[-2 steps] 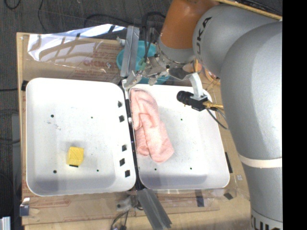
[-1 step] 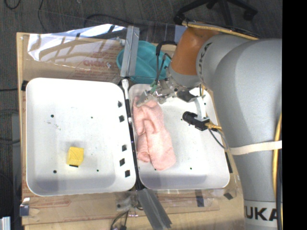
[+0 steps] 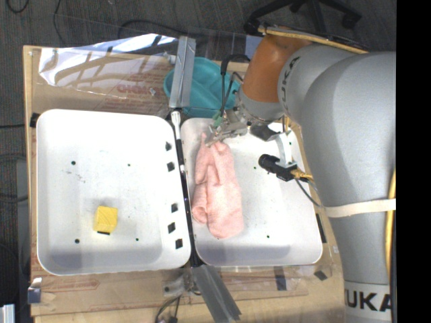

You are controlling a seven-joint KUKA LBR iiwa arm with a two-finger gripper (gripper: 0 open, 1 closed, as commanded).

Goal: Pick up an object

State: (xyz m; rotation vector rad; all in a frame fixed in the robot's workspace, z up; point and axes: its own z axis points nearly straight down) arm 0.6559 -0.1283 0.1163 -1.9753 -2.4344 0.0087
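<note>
Pink cloth (image 3: 217,187) ×1, right bin (image 3: 296,207) | yellow block (image 3: 106,219) ×1, left bin (image 3: 101,147) | hand (image 3: 221,130): grip unclear

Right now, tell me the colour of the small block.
Yellow block, clearest in the camera view.

We recorded a left bin (image 3: 101,147) and a right bin (image 3: 286,214) side by side on a wooden bench (image 3: 101,282), a teal object (image 3: 202,86) just beyond them, and a chair base (image 3: 303,2) on carpet (image 3: 81,12).

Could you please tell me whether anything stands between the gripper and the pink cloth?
Nothing visible does. The gripper hangs right at the far end of the pink cloth, with no other thing between them. The yellow block lies apart in the other bin.
</note>
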